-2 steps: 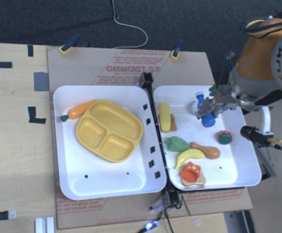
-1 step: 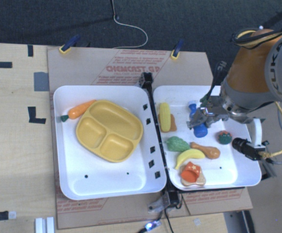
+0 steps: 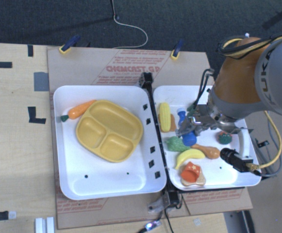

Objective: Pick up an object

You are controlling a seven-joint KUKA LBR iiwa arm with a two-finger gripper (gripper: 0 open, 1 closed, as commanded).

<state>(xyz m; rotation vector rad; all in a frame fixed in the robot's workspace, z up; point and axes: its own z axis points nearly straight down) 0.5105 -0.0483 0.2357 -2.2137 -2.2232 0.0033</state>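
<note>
The blue object (image 3: 188, 139) is lying in the right bin (image 3: 238, 178), just past the banana (image 3: 189, 156) and drumstick (image 3: 208, 151). Nearest me I'm seeing a red-orange toy (image 3: 192, 173). The pincer (image 3: 191, 124) is hovering over the blue object; I cannot tell how it is set. Farther left, the corn (image 3: 164, 116) is lying, and the left bin (image 3: 65, 178) is carrying a yellow tray (image 3: 109, 130) and carrot (image 3: 80, 109).
</note>
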